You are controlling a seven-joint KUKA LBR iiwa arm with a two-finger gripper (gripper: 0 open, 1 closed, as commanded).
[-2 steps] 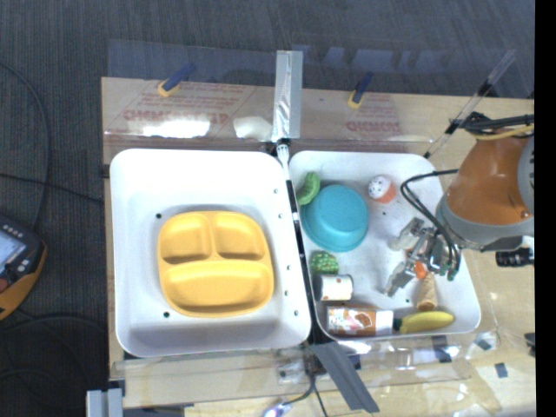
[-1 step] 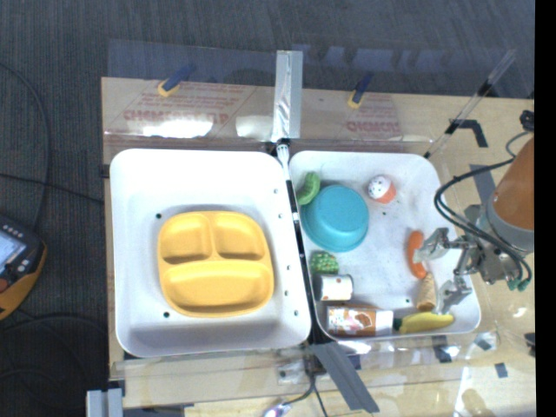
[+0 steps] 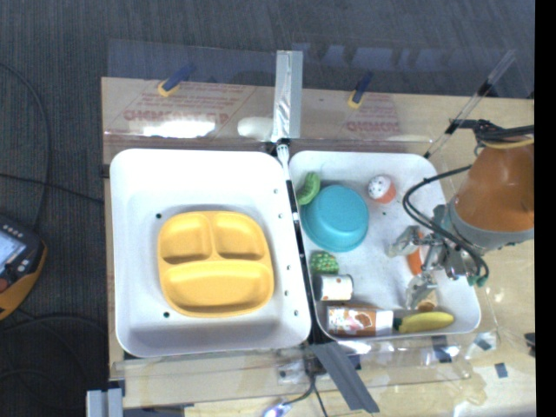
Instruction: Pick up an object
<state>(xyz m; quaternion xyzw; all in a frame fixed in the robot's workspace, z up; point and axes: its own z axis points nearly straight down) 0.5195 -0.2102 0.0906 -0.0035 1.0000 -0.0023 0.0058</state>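
My gripper (image 3: 413,268) is low over the right side of the right bin (image 3: 395,165), below the arm's orange band (image 3: 499,185). Its two grey fingers (image 3: 400,243) are spread apart and point left, so it is open. A small orange object (image 3: 417,257) lies on the bin floor between them; I cannot tell if either finger touches it. A yellow banana (image 3: 426,321) lies just below the gripper along the bin's front wall. A blue bowl (image 3: 339,217) sits to the gripper's left.
The right bin also holds a green item (image 3: 307,188), a white and orange ball (image 3: 379,188), a bumpy green piece (image 3: 323,261), a small jar (image 3: 334,287) and a lying bottle (image 3: 352,321). A yellow divided tray (image 3: 215,261) lies in the left bin (image 3: 130,233).
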